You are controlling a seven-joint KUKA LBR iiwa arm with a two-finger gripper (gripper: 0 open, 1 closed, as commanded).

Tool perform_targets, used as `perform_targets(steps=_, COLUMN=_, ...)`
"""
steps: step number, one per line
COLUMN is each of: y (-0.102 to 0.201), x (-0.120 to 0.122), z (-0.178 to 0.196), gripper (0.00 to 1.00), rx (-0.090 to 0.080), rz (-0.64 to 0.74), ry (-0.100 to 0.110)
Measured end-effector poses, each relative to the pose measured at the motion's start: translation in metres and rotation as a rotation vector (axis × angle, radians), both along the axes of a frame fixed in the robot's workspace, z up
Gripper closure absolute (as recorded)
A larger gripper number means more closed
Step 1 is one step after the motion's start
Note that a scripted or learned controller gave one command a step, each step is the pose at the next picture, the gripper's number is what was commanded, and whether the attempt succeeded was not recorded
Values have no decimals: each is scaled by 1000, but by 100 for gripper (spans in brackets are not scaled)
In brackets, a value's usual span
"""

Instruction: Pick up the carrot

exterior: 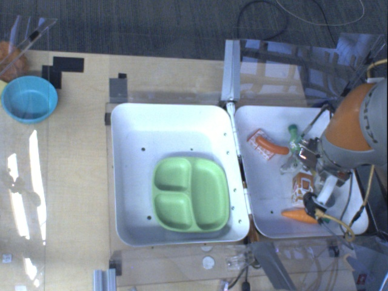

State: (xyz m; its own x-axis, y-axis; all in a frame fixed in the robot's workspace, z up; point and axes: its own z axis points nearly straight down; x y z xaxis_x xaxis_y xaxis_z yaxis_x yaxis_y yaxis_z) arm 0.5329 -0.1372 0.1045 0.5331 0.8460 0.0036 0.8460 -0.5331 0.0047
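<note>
An orange carrot (pixel 296 215) lies near the front wall of the right bin (pixel 267 211), pointing left. A second orange-red, carrot-like piece (pixel 270 145) rests on a white wrapper toward the back left of the same bin, with a small green piece (pixel 293 129) just beyond its right end. My gripper (pixel 301 153) hangs over the middle of the right bin, right beside the right end of the orange-red piece and well behind the front carrot. I see nothing clearly held in it.
A brown and white packet (pixel 301 185) lies under the wrist, between the two orange pieces. The left bin (pixel 127 162) holds a green divided plate (pixel 191 193). A blue bowl (pixel 29 99) sits on the bench at far left.
</note>
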Motion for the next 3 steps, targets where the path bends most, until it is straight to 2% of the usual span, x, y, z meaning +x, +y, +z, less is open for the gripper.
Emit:
perform_targets(steps=1, y=2, x=34, z=-12, gripper=0, rx=2, rz=-719, ry=-11)
perform_targets(steps=2, y=46, x=75, z=-12, gripper=0, rx=4, rz=-765, ry=-11)
perform_targets(steps=3, y=48, x=76, z=-1, gripper=100, rx=6, rz=-754, ry=-12)
